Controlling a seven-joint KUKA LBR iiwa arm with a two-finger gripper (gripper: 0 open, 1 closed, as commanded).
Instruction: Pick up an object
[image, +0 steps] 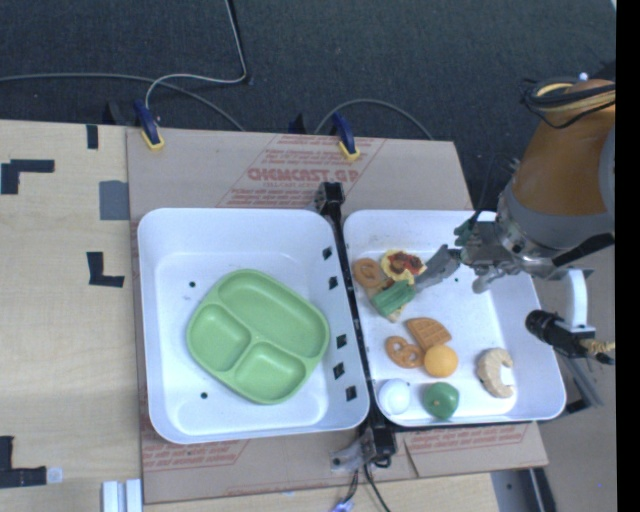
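The right bin (520, 300) has bare floor along its far edge and its right side; toy foods crowd its left and near parts, the pretzel (403, 351), orange (440, 361), white egg (395, 397) and green apple (440, 400) close together. The left bin (160, 300) is open around the green divided plate (258, 336); the black divider (345, 290) stands between the bins.

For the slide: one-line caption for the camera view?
Grey arm's hand reaches into right white bin of toy food; green divided plastic tray sits left.
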